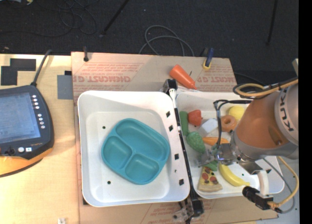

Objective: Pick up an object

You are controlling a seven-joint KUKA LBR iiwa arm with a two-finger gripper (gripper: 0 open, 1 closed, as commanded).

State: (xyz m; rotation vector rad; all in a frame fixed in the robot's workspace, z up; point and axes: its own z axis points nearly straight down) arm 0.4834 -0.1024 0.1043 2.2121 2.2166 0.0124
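Note:
The right bin (279, 185) holds several toy foods: a green cucumber (183, 121), a red piece (195, 117), a leafy green piece (196, 142), a white block (210, 125), an orange ring (227, 123), a yellow lemon (237, 112), an orange stick (213, 140), a banana (232, 175) and a pizza slice (209, 179). My gripper (210, 158) is low in this bin, between the leafy green piece and the banana, just above the pizza slice. The arm's orange band (258, 125) hides the bin's right middle.
The left bin (92, 120) carries a teal divided plate (135, 151). An orange cone (182, 76) lies on the cardboard behind the bins. A tablet (22, 120) sits at the far left. Cables loop over the arm at the right.

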